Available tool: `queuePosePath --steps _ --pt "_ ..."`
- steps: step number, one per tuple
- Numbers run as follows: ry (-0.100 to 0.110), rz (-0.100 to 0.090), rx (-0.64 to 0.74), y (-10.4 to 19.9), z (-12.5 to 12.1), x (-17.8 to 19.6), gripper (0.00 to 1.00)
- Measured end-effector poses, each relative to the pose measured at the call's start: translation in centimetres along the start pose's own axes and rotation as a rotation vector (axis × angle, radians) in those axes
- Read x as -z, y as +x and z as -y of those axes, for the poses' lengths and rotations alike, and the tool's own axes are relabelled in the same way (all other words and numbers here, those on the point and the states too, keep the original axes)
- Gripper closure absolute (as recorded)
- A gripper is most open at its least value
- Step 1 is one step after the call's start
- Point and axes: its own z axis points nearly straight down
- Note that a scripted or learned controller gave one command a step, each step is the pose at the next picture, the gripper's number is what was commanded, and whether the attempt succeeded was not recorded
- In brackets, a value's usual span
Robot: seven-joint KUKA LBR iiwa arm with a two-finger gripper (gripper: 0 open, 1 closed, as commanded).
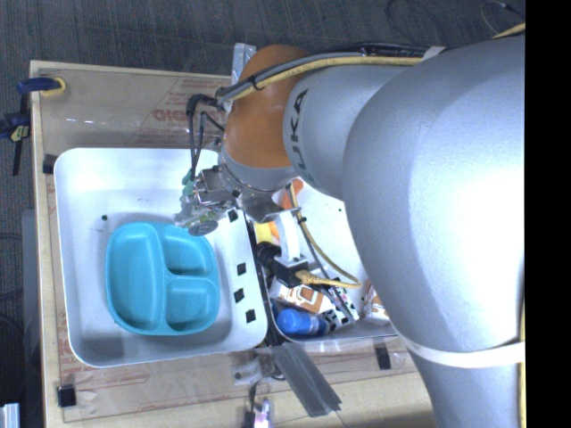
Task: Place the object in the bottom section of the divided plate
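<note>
Floor: dark grey carpet [134, 12] | Furniture: pale wooden bench [116, 92] with printed red lettering | Detail: blue clamp [40, 86] at its left corner | Light: even, bright

The wooden-looking bench [116, 87] bears two white bins: left bin [76, 185], right bin [343, 333] partly hidden.

Illumination is even and moderately bright, apparently from overhead. The left white bin [80, 239] reads near overexposed, with soft shadow along its lower wall. The arm [428, 168] shows a broad diffuse highlight. Focus is slightly soft overall; the surrounding floor [134, 16] renders dark and grainy.
</note>
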Motion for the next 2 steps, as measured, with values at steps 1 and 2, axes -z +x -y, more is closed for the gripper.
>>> queuePosePath --steps 1,2 --pt "0.003 -0.001 -0.089 10.2 2.95 1.22 1.0" --pt "0.003 -0.001 -0.089 10.17 2.94 1.23 0.0"
